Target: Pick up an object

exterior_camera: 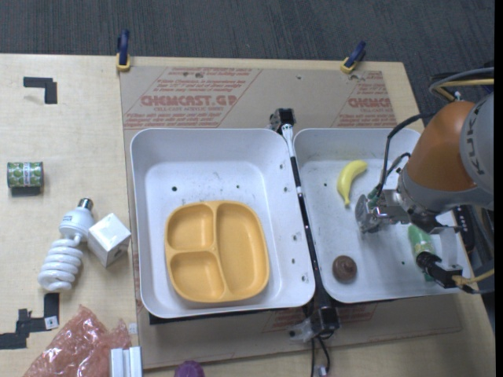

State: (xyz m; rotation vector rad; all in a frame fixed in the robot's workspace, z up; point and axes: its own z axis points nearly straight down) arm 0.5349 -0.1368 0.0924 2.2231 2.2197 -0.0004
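In the right bin (377, 289) lie a yellow banana (350, 181) near the back, a small brown round object (343, 269) near the front left, and a green object (421, 243) at the right, partly under the arm. My gripper (368, 216) hangs low over the bin's middle, just below and right of the banana and above the brown object. It touches neither of them as far as I can see. The grey arm with its orange band (444, 151) reaches in from the right and hides part of the bin's right side.
The left bin (149, 210) holds a yellow divided plate (217, 251). On the bench to the left lie a spiral light bulb (64, 251), a white cube (109, 239), a green can (24, 176) and a reddish mesh bag (78, 344). Cables run along the right edge.
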